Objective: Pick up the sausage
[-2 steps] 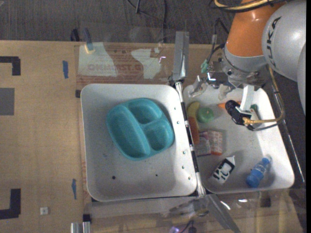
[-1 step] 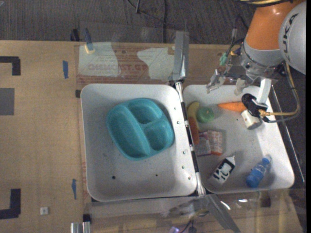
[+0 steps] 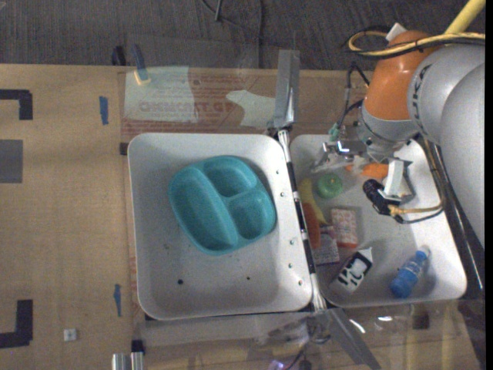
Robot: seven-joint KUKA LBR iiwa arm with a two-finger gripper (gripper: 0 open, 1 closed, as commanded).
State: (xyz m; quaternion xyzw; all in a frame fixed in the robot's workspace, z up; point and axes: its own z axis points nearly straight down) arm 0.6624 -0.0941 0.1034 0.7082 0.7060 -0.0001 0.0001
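**Arm over right bin, sausage at the divider**

While the arm hangs over the right bin, the bench reads as follows from left to right. The left bin [image 3: 154, 284] holds 1 teal divided plate [image 3: 223, 203] with 3 compartments, lying a little left of the bin's middle and tilted at a slant. Nothing lies in the plate's compartments.

The right bin [image 3: 451, 280] starts just past the divider. The sausage [image 3: 311, 223], a reddish-orange strip, lies along the bin's left wall, next to a yellow piece [image 3: 306, 190] above it. Just right of these sit a green round item [image 3: 330, 184] and, below it, a small pink packet [image 3: 345, 223]. Near the front edge lie a black-and-white carton [image 3: 355, 269] and a blue bottle [image 3: 408, 274], apart from each other.

The gripper [image 3: 339, 149] sits at the bin's upper part, above the green item and well clear of the sausage. Whether its jaws are apart or together cannot be made out. Nothing is seen held.
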